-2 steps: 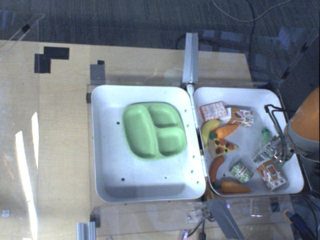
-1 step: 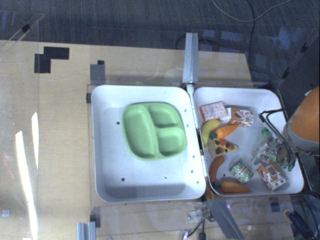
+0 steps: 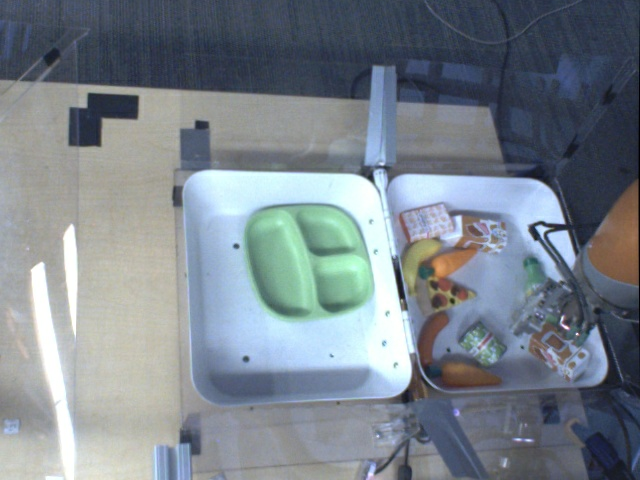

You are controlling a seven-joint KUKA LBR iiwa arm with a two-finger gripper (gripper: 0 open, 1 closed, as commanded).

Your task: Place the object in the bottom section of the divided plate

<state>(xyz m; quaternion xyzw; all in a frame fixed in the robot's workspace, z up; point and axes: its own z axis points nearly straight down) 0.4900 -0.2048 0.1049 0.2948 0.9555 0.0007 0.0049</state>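
Camera view: pincer [image 3: 550, 313] hovering low in right bin [image 3: 598, 373] over a packet [image 3: 558, 350] near its right wall, opening impossible to judge, picking stage seemingly beginning; green divided plate [image 3: 305, 260] waiting unfilled in left bin [image 3: 215, 298], grasp needing securing first.

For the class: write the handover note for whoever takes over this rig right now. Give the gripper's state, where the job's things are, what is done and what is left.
Gripper: low over the right bin's right side, among the packets; I cannot tell whether it holds anything.
Plate: green, divided, in the left bin, nothing in any section.
Toy food: banana, carrot, packets and the rest all lie in the right bin.
Done: nothing placed yet.
Left: grasp one item, carry it over, set it in the plate's bottom section.
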